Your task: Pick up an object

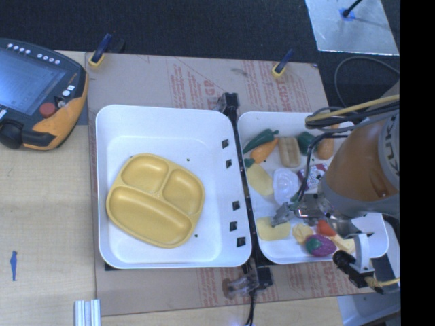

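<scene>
Over the right bin (266, 122), our gripper (284, 214) hangs low among toy food (262, 151), ready to pick; its grip we cannot tell.

We see the arm (363, 165) as a bulky rounded body, its broad orange band taking up most of what shows, with grey casing below and to the right of it. A black letter marking sits on the pale casing at the right (partly cut off). Thin dark cables and a yellowish strip run over the top. The pincer (284, 214) is small, dark grey metal, blurred in detail.
</scene>
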{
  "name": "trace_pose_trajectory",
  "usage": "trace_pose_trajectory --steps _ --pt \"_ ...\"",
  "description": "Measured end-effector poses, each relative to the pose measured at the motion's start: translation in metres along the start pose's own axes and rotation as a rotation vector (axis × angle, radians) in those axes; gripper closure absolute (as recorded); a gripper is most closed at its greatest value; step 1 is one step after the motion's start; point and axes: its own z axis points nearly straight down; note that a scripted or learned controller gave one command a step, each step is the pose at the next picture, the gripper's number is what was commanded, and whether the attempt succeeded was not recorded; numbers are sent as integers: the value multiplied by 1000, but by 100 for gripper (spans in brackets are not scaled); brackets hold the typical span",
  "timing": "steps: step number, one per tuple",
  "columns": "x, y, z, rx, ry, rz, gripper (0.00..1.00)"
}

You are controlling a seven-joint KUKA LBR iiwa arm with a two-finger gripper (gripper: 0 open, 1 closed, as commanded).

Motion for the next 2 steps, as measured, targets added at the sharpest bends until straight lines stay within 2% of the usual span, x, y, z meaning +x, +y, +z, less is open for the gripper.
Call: trace_pose_trajectory --steps 1,2 --pt "-58 85 -2 -13 -8 -4 0" --pt "-62 -2 -56 -1 -1 3 0"
